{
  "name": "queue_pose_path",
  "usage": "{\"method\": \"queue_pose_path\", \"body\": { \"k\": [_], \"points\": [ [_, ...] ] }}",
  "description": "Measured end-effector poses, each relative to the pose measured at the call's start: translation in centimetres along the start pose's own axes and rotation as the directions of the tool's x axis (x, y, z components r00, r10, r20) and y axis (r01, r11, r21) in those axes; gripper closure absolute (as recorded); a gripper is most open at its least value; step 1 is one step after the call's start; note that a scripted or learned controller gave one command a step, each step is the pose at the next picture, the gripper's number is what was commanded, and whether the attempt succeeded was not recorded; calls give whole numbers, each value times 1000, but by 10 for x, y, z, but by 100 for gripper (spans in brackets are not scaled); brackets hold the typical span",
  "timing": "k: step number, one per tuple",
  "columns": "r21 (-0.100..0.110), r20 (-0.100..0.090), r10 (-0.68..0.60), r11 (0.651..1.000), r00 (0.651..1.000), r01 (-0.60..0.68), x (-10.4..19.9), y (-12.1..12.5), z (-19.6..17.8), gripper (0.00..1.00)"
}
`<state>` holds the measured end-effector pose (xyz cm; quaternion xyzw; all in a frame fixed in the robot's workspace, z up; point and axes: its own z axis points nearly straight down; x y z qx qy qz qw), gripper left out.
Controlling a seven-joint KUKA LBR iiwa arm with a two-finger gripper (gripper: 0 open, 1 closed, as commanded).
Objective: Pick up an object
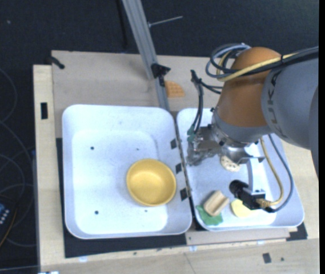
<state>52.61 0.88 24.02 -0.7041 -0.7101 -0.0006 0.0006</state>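
Yellow bowl (151, 182) in left bin (82, 124); claw (199, 150) over right bin (293, 210) — near its left wall.

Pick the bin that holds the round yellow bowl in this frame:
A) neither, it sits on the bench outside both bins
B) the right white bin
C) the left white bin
C: the round yellow bowl sits inside the left white bin, near its right wall, while the right white bin holds smaller items under the arm.
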Motion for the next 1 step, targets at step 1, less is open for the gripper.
{"method": "queue_pose_path", "body": {
  "k": [1],
  "points": [
    [-2, 0, 0, 1000, 1000, 0, 47, -2, -9, 100]
  ]
}}
